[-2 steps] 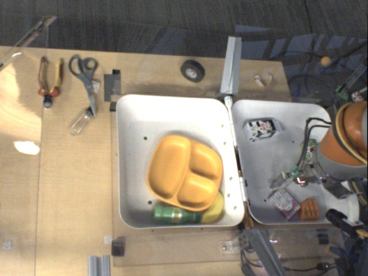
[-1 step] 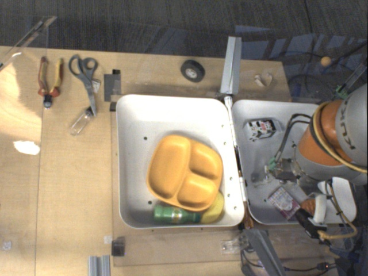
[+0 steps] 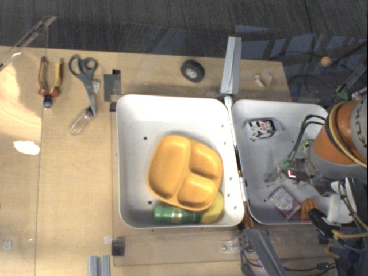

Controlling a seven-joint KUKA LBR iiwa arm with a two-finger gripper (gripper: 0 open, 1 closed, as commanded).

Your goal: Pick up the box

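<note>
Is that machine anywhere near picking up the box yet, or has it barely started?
Barely started, by the look of it. Done: the arm has reached over the right bin. In hand: nothing I can see; its claw is not clear enough to judge. Left: the small box lies on the bin floor near the far wall, apart from the arm, so grasping and lifting it remain.

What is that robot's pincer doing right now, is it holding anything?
Pincer: over the right white bin; whether it is open, closed or holding something cannot be told.
</note>
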